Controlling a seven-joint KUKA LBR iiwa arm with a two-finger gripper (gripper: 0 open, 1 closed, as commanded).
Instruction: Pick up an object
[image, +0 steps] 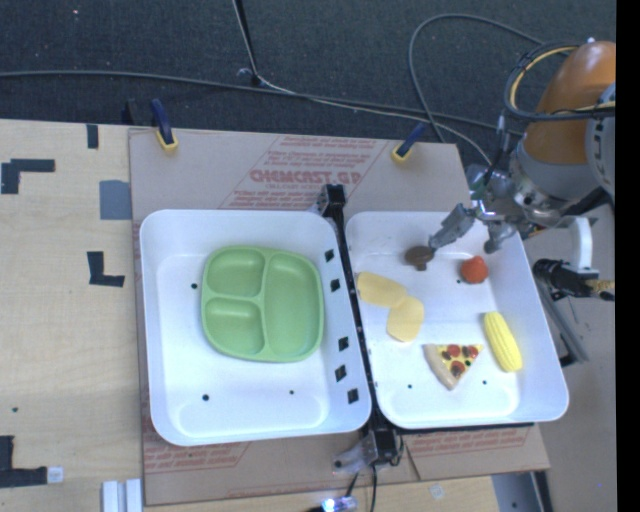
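I see the gripper (470, 232) spread open over the right bin (535, 400), gripping nothing. A small brown object (418, 257) lies just beside one fingertip, a red tomato (474, 269) beside the other. Corn cob (502, 340), pizza slice (452, 362) and two yellow chips (392, 303) lie nearer the front. A green divided plate (263, 304) sits in the left bin (170, 400).

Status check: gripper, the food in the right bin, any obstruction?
Gripper open, holding nothing, above right bin. Tomato just below it. Nothing in the way.
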